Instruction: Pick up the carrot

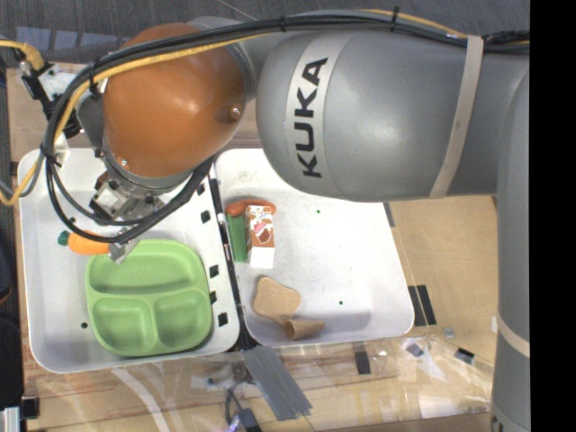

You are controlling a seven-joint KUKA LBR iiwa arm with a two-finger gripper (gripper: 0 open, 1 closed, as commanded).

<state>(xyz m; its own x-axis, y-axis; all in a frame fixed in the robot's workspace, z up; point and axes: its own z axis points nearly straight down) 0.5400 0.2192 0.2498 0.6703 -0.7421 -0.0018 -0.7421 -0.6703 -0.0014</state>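
The carrot [88, 244], orange with a small green stem end pointing left, lies in the left bin [40, 268], just above the top-left corner of a green divided plate [148, 300]. My gripper [119, 241] hangs under the arm's big orange wrist band and reaches down right at the carrot's right end, touching or nearly touching it. The wrist and cables hide most of the gripper, and the carrot's right tip is lost behind it. The carrot looks to be resting on the bin floor.
The right bin [360, 268] holds a red-and-white carton [261, 232], a green stick-shaped item [237, 238], a slice of bread [274, 298] and a brown cone [303, 329]. The arm's grey body covers the back of both bins. Black cables loop over the left bin.
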